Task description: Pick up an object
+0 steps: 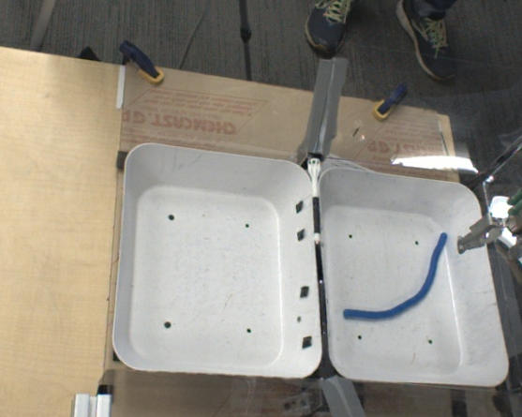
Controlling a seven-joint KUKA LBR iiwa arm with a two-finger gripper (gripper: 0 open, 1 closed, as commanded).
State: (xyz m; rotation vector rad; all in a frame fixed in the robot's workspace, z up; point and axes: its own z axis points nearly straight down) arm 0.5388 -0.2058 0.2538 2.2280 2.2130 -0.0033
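One gripper [477,241] sits at the 3 o'clock edge of the scene, over the right rim of the right bin [378,255], w/ a thin metal tip slanting down toward 8 o'clock. Can't tell if it's open or closed; most of the tool is cut off at the frame edge and what shows is small and cluttered w/ cables. Nothing visible in its hold, and I see no contact w/ any obj.

Closest thing to it: a blue cord [420,294], the only loose obj in either bin. It lies flat on the right bin's floor, curved like a hook. Its upper end is near the gripper tip, just toward 9 o'clock of it but apart. From there it runs down toward 6 o'clock, then sweeps to 8 o'clock and ends near the bin's middle-bottom.

Further out at 9 o'clock, the left bin [207,262] is plain white, joined to the right one along a centre seam. Both rest on cardboard [215,117] on the bench [33,222].

Progress, my read: pick not done. Cord is on the floor of the bin, not lifted. Left to do: get over the cord, come down, close on it, raise it. Approach stage at best. The cord being thin and flat against the floor prob. makes the grab fiddly.
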